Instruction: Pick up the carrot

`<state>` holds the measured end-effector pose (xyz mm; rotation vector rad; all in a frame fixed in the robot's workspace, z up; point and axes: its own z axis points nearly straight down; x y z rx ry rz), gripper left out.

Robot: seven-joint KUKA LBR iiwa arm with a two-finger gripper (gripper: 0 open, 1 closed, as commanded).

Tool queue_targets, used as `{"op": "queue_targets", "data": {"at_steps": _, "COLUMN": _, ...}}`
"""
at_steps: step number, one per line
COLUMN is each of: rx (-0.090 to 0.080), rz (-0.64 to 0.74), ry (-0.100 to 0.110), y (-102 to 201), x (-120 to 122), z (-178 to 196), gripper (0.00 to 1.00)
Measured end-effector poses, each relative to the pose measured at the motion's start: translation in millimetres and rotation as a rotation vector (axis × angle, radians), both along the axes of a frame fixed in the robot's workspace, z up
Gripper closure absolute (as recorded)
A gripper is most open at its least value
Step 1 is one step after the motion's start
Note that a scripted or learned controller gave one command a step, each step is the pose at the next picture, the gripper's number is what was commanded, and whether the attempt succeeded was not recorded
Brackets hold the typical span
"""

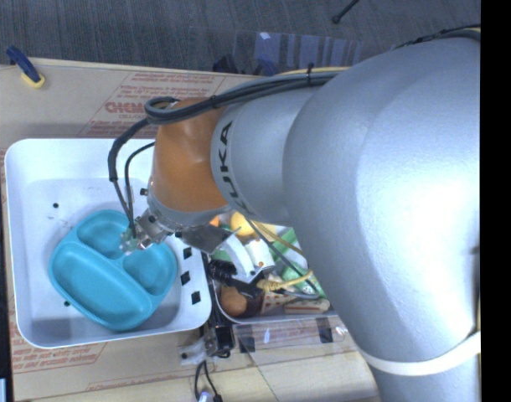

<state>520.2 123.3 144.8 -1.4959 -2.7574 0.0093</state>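
My gripper (136,239) hangs low over the left bin (38,166), right at the ridge of a blue divided dish (113,279) lying there. The arm's orange band (184,166) and grey body cover most of the right bin. In the visible strip of that bin lies a heap of small items, with an orange-brown rounded piece (231,301) at its near edge; I cannot tell whether it is the carrot. Nothing shows in the gripper.
The heap in the right bin also has a yellow piece (239,223), a white piece (254,254) and something green (293,262). Cables (126,153) loop off the wrist above the left bin. Cardboard (88,99) surrounds the bins.
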Motion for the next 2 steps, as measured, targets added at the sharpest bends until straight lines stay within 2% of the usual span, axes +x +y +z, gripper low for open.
{"op": "queue_targets", "data": {"at_steps": 1, "rx": 0.0, "rz": -0.162, "ry": -0.009, "y": 40.6, "x": 40.9, "z": 113.3, "gripper": 1.0}}
{"op": "queue_targets", "data": {"at_steps": 2, "rx": -0.005, "rz": -0.153, "ry": 0.0, "y": 41.1, "x": 40.0, "z": 120.7, "gripper": 1.0}}
